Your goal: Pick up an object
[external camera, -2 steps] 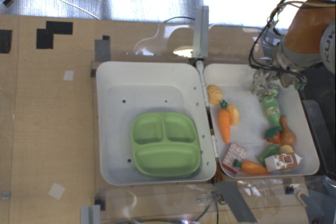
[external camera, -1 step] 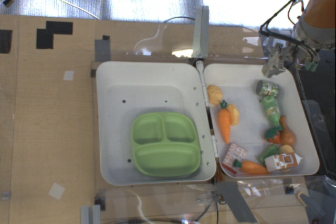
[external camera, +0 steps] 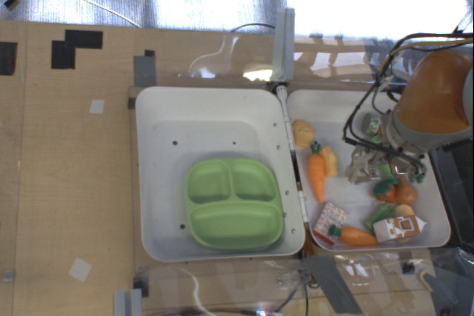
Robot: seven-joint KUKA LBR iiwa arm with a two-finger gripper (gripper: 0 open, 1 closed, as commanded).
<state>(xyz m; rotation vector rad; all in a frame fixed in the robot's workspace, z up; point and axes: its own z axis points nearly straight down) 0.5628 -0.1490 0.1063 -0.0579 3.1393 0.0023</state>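
Wooden counter (external camera: 67, 181) carries two white bins side by side. We see a green divided plate (external camera: 234, 203) in the left bin (external camera: 159, 122). Our jaws (external camera: 366, 165) hang low in the right bin (external camera: 441, 229) among toy food: carrot (external camera: 317, 174), milk carton (external camera: 400, 228), snack packet (external camera: 330, 217). We cannot tell whether they are apart or together.

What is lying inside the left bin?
The left bin holds a green divided plate, lying toward its near side. The bin floor beneath the plate is covered.
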